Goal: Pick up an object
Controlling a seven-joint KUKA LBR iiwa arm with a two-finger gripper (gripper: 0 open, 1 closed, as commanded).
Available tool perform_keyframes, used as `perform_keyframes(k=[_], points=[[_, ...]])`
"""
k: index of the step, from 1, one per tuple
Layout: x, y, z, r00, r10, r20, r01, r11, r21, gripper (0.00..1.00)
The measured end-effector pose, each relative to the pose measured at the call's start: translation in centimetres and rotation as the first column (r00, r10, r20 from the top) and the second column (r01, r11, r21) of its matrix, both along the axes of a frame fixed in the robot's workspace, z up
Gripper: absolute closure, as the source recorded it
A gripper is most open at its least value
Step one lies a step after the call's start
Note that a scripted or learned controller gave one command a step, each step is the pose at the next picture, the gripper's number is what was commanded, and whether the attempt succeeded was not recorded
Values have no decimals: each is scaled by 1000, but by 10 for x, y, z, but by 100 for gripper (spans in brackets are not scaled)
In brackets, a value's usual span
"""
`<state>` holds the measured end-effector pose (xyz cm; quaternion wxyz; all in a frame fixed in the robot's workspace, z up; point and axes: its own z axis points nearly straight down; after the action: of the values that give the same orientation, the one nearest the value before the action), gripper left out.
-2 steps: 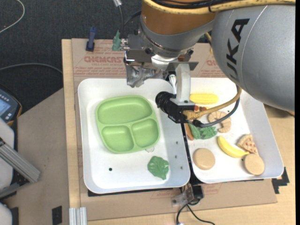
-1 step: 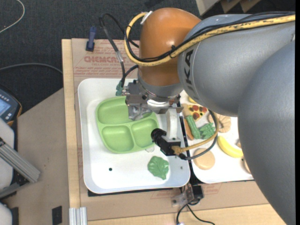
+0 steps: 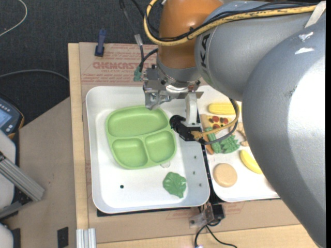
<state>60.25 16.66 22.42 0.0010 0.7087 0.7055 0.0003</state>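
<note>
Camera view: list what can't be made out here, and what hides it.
- Gripper: its tips merge with the green tray rim; grasp unclear.
- Right bin: far side covered by the arm.
- Toy food by the divider: tangled under cables, kinds unclear.
- Dark speck in left bin: too small.

Divided plate [image 3: 138,137] and lettuce leaf [image 3: 175,184] in left bin [image 3: 98,154]; cookie [image 3: 225,174] in right.

right bin [image 3: 243,192] half hidden under arm [image 3: 269,61], banana [image 3: 250,161] partly covered
</note>
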Motion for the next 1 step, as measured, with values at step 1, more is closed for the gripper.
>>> perform_keyframes(k=[1], points=[[-45,-37,137,1000,1,14,-1,1000,5,100]])
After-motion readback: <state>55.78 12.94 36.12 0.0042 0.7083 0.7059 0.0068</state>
